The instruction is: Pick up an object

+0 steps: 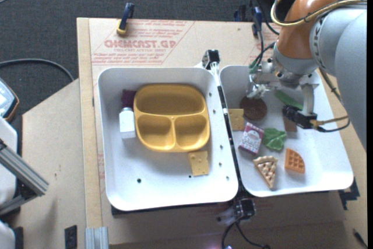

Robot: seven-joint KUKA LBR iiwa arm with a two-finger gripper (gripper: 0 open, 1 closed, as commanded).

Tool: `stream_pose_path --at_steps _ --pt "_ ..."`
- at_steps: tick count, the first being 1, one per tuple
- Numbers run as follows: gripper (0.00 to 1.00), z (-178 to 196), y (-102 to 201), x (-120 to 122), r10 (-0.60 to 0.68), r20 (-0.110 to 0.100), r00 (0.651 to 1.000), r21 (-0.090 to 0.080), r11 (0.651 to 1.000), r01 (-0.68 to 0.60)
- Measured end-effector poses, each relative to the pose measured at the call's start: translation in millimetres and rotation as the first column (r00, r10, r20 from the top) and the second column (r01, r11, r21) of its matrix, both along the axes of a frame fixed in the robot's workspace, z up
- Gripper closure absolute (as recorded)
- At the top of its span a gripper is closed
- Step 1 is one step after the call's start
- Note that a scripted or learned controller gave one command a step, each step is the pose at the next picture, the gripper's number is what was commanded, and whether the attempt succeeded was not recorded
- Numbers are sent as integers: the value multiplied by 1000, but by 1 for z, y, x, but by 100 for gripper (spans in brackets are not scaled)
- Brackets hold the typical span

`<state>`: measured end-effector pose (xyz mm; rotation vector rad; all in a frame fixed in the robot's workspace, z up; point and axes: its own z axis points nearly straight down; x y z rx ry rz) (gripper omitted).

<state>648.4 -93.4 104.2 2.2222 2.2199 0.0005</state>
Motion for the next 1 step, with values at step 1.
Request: stream_pose_path --at_steps 1 --pt "100 60 -8 0 0 6 1000 -2 1000 0"
